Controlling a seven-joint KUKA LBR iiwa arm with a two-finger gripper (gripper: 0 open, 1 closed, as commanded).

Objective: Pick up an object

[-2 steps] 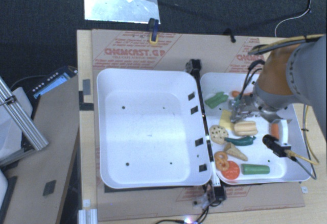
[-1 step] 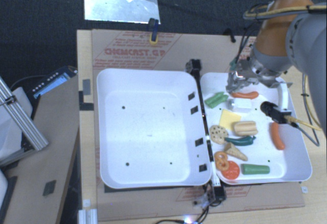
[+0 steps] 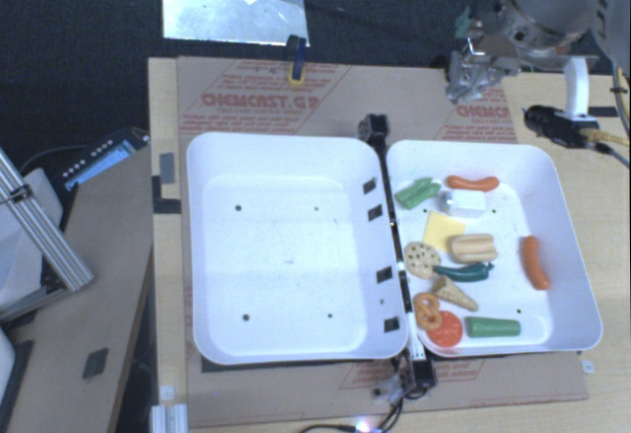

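1. The left bin (image 3: 286, 244) is a shallow white tray with rounded corners; its floor shows a few small dark dots.
2. A row of dark clips (image 3: 380, 214) runs along the seam where the two bins meet.
3. The right bin (image 3: 567, 253) holds all the toy food, gathered toward its left and middle.
4. Nearest the seam at the top lies a green pea pod (image 3: 417, 192), tilted.
5. Below it, a round speckled cookie (image 3: 421, 258) touches the corner of a yellow cheese slice (image 3: 443, 227).
6. At the bottom left of the pile a small pretzel (image 3: 428, 308) rests against a red tomato slice (image 3: 445, 328), with a tan wedge (image 3: 456, 295) just above them.
7. Further right, an orange-red sausage (image 3: 472, 183) lies across the top, with a white block (image 3: 465, 203) just under it.
8. A tan bread roll (image 3: 473, 247) sits in the middle, and a dark green pepper (image 3: 465, 272) curves just below it.
9. A green cylinder (image 3: 492, 326) lies flat near the front wall.
10. A second orange sausage (image 3: 534, 261) lies alone, apart from the pile, toward the right wall.
11. The gripper (image 3: 471, 76) hangs above the cardboard behind the right bin, clear of every object; nothing is seen between its fingers, and how far the jaws are parted cannot be told.
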